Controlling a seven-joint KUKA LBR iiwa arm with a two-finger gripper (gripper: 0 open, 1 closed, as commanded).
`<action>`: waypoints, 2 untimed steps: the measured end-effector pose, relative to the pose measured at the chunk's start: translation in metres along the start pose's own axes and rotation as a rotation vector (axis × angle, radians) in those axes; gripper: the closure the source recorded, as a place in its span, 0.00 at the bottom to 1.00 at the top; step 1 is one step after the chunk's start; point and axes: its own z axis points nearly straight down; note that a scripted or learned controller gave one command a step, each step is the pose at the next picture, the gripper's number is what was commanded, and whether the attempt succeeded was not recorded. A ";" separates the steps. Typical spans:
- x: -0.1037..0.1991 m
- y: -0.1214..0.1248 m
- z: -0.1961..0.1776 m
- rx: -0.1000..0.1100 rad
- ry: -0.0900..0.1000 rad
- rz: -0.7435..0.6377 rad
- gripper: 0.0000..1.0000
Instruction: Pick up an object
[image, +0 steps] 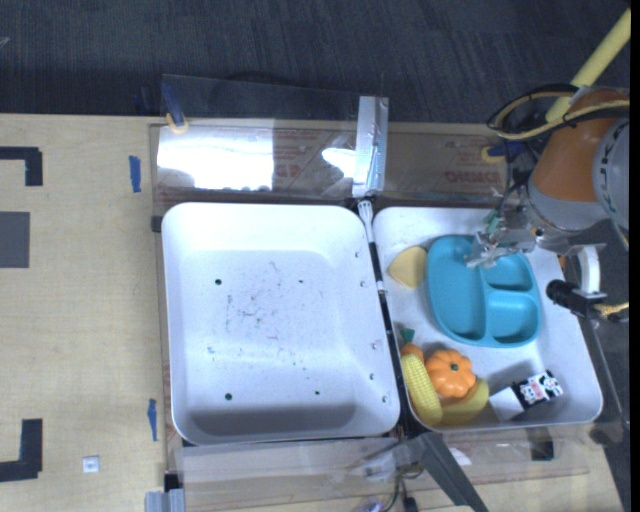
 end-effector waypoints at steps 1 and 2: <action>0.011 0.033 -0.095 0.020 -0.014 -0.219 1.00; 0.025 0.034 -0.106 0.022 -0.013 -0.260 1.00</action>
